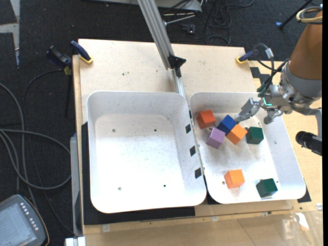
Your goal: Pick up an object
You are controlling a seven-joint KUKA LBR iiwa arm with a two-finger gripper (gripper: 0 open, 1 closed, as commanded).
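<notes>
Blocks, small coloured cubes, cluster in the right bin point(287, 152); the pincer point(259, 111) hangs spread open, gripping nothing.

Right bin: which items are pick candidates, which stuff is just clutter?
Candidates:
orange cube
blue cube
purple cube
orange block
green cube
front orange cube
front green cube
gripper open above them

Clutter:
left bin
clamps

a pale speckled bench point(138, 65) sits on dark carpet point(36, 24). black cables point(20, 152) trail across the floor at left.
</notes>
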